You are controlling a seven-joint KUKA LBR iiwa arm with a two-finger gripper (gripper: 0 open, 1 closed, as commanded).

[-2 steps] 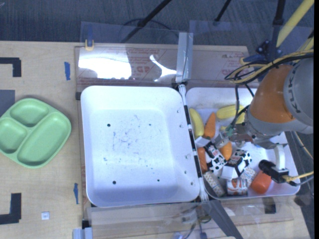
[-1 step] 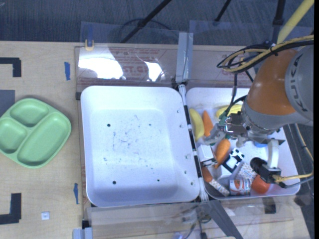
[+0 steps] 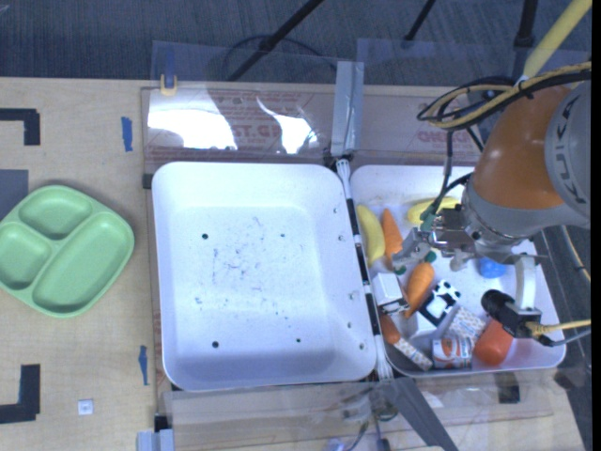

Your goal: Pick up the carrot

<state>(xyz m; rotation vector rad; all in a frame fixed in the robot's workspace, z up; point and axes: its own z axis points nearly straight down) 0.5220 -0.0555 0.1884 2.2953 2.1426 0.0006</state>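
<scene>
Reaching in from the right, the metal two-finger hand [image 3: 420,244] is hanging low over the right shallow white plastic bin [image 3: 376,178], its tip sitting just above the top end of the tapered orange carrot [image 3: 419,287]. Whether its fingers are spread or closed is something I cannot tell, since cables and metal parts are blurring together there, and nothing is visibly lying between them. The bulky grey arm with its orange band [image 3: 526,163] is covering much of the bin's upper right part and hiding whatever is lying under it.

That carrot is lying tilted in the middle of the right bin, partly overlapped by neighbours. Just left of it a long yellow banana-like piece [image 3: 372,233] and a second slim orange piece [image 3: 392,238] are resting near the bin's left wall. A black-and-white checkered block [image 3: 441,302] is touching the carrot's lower right side. A small blue object [image 3: 491,269] is peeking out beside the arm, too hidden to identify. A round red-orange fruit-like shape [image 3: 493,344] is sitting near the front wall, and the small items beside it are too cluttered to make out.

The left shallow white bin [image 3: 254,271] is standing alongside, and a green divided plate [image 3: 62,249] is resting on the wooden counter [image 3: 75,374] at far left.
</scene>
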